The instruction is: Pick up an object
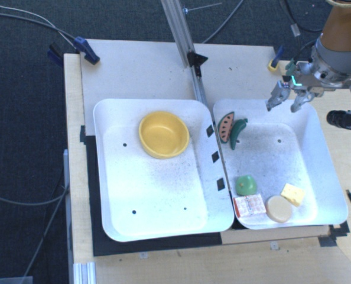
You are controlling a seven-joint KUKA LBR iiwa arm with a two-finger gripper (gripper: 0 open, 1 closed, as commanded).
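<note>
Objects for the pick lay mostly along the edges of the right bin [317, 158], in the lower right of the frame. We counted a green ball [245, 186], a small red-and-white packet [249, 206], a pale round disc [279, 209] and a yellow cheese wedge [292, 194] bunched near the bin's lower rim, the packet and the disc touching or nearly so. A watermelon slice [225, 127] and a green pepper-like piece [237, 132] sat side by side at the bin's upper left corner, close to the divider. The left bin [158, 212] held a yellow bowl [163, 134].

We saw the gripper [288, 101] at the upper right of the frame, above the right bin's far rim, its two fingers spread apart with nothing between them, well away from every object.

We judged the risks to come from crowding and walls. A descent on the lower cluster could catch two items at once or knock one aside. A try at the watermelon slice could jam a finger against the bin's edge. The flat packet might simply slip under closing fingers.
</note>
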